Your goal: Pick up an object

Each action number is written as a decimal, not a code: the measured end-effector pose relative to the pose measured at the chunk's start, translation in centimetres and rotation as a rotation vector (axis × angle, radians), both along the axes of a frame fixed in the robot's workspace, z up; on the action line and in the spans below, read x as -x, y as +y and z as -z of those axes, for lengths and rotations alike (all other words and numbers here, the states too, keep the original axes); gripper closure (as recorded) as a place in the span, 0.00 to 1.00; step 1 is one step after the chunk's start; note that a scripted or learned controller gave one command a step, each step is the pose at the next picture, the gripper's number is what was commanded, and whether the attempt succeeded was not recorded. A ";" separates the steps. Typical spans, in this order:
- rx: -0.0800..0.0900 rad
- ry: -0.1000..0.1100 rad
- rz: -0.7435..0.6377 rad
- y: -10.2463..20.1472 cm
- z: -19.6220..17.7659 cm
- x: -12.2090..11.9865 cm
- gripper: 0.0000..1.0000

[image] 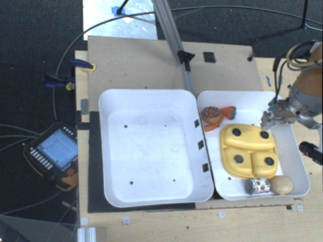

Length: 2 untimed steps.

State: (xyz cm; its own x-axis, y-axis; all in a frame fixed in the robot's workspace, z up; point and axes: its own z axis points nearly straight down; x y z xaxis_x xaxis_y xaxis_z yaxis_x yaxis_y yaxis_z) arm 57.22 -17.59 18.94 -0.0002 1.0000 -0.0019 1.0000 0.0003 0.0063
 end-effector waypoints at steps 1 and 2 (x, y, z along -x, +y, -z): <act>0.000 -0.002 -0.005 0.6 -5.1 -0.9 1.00; -0.001 0.001 -0.005 0.6 -8.6 -1.1 1.00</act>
State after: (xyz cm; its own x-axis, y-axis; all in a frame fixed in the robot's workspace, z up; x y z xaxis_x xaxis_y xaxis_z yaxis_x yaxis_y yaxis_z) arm 58.31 -16.98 27.57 -0.0053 1.0000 -0.0014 1.0000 0.0053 0.0058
